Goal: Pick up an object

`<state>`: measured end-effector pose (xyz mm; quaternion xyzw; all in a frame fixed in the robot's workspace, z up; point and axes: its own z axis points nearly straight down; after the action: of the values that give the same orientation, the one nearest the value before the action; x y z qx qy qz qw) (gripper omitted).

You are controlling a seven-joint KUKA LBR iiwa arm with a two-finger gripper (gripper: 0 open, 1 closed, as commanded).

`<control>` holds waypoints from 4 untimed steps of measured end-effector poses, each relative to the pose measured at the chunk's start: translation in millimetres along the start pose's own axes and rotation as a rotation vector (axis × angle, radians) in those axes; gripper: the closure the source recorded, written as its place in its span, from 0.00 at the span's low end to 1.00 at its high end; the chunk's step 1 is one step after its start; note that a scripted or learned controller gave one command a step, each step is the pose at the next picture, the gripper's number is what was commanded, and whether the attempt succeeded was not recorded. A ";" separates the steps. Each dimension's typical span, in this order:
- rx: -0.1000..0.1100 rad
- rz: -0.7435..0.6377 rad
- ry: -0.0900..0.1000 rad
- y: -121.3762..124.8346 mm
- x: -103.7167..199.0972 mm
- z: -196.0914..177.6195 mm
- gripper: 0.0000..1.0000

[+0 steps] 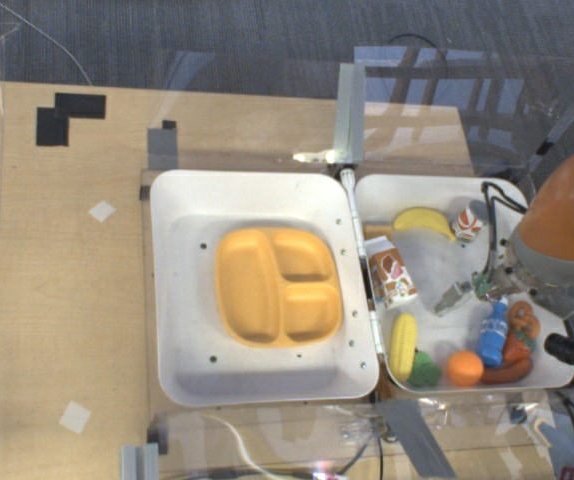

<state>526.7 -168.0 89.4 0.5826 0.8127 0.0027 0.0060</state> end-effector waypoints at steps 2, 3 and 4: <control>-0.001 0.107 0.000 133.7 -30.4 -70.1 0.00; 0.001 -0.139 0.005 173.8 58.1 -97.0 0.00; 0.005 -0.004 0.003 157.9 15.6 -77.6 0.00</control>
<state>670.2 -102.3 168.7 0.5810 0.8139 0.0015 0.0032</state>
